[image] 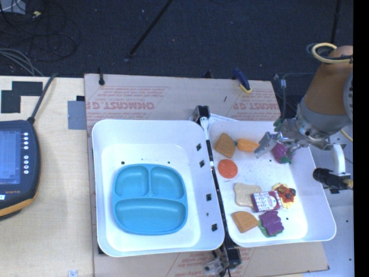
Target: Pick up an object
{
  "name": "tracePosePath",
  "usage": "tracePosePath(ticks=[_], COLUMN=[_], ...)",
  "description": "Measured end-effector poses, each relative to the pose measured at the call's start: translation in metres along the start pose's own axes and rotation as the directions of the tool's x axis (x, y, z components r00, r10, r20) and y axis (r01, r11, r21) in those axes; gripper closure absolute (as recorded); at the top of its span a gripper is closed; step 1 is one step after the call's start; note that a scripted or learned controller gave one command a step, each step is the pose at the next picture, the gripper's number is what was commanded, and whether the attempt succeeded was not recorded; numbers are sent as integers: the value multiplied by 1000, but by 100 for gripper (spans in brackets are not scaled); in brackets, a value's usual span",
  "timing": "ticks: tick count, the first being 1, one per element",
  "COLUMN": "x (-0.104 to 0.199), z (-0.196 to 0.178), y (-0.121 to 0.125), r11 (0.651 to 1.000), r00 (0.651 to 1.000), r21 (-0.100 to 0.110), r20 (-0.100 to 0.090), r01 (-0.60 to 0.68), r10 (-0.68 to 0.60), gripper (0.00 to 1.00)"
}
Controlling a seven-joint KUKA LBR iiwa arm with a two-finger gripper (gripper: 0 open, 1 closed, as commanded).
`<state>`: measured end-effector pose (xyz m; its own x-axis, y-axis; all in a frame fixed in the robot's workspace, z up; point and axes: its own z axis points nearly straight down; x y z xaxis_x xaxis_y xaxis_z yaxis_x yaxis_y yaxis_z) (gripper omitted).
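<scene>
light: even, overhead | white bins [155,128] bright — mild glare | shadows: soft | focus: slightly soft

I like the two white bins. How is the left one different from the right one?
The left bin holds one blue divided plate; the right bin holds many small toy foods, like an orange disc. The gripper hovers over the right bin, not the left. Both are shallow and white.

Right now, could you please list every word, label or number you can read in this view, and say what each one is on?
Red print on the cardboard sheet behind the bins, upside down: blurred, unreadable.
Red print on the cardboard's near edge: too blurred.
Small red-and-white packet in the right bin: label too small.
Handheld pendant screen: illegible.
</scene>
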<state>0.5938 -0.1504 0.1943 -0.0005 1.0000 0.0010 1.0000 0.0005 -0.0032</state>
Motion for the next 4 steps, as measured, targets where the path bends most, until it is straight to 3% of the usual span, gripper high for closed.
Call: tracePosePath(ticks=[1,2,3,4], x=[18,57,3,41], z=[79,103,65,108], y=[-83,-107,-46,-111], r11=[1000,1000,1000,1000], r00=[1000,1000,1000,1000], r21=[12,-19,-9,1], r20=[-4,10,5,-2], r01=[0,-3,-2,-3], r10=[0,3,2,3], gripper=[0,0,0,0])
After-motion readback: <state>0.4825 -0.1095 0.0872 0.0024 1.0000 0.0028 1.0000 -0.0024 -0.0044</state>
